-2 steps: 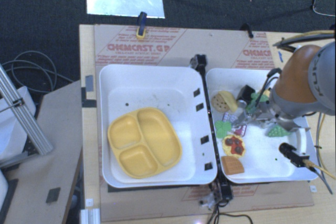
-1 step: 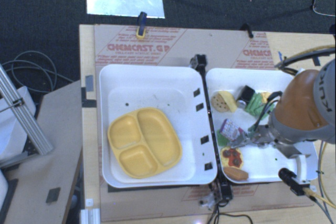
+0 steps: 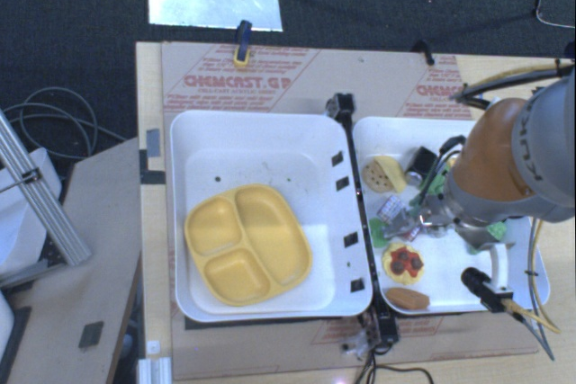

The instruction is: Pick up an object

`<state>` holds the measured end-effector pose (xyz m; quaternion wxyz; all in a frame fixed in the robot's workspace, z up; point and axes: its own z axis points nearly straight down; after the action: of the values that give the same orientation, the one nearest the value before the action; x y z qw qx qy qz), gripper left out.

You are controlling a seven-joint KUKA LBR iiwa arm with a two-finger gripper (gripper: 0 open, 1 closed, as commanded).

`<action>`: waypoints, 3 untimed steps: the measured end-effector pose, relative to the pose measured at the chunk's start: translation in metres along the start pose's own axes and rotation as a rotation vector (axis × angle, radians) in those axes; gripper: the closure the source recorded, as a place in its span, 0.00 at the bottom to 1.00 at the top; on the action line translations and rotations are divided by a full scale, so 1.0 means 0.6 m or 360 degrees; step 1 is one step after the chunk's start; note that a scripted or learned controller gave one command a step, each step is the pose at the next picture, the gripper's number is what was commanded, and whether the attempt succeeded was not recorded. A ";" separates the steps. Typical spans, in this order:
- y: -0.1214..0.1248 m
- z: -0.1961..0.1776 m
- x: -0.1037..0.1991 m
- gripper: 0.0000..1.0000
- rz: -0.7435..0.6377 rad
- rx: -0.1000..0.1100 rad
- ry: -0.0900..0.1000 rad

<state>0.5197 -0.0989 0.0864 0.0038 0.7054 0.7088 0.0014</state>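
My gripper reaches down into the middle of the right bin, under the grey and orange wrist. Just below it lies a small round toy pizza with red topping. Left of the gripper sit a small silvery packet and a green piece. A yellow cheese wedge with holes lies toward the bin's back left, with a small black object beside it. A brown oblong bread-like toy rests at the front edge. Nothing shows as lifted by the gripper.
The left bin holds a yellow divided tray in its front half. A black clip rail runs between the two bins. The arm covers the right bin's right side, where another green piece peeks out.
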 end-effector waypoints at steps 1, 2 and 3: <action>-0.001 -0.018 -0.001 1.00 0.0005 -0.0001 0.0003; -0.052 -0.172 0.156 1.00 -0.0014 -0.0001 0.0013; 0.051 -0.250 0.055 1.00 0.0011 -0.0006 -0.0002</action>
<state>0.5490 -0.0655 0.2363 0.0055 0.7078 0.7064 0.0024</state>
